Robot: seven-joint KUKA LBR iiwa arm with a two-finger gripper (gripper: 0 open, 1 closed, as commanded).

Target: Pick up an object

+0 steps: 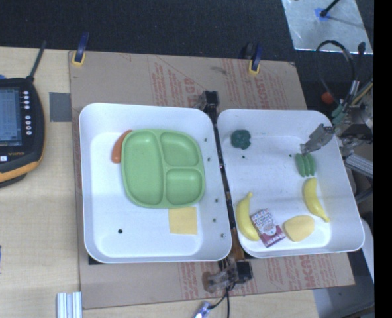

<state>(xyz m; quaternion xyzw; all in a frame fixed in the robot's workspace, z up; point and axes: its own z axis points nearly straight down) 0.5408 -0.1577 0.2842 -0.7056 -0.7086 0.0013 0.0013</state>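
Left of centre, the green tray (163,168) is untouched. At right, the green pickle (306,164) lies just below the gripper (316,140), whose finger spread I cannot tell. An off-centre descent could nudge the pickle away.

Robotics lab: teach pendant (7,134) on bench, clamped cardboard (183,71), white bins (97,244) of toy food

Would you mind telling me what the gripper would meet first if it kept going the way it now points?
Probably the green vegetable. The gripper reaches in from the right bin's far right corner, pointing down and left, and that vegetable lies right beneath its tip. Its height above it is unclear from this one view.
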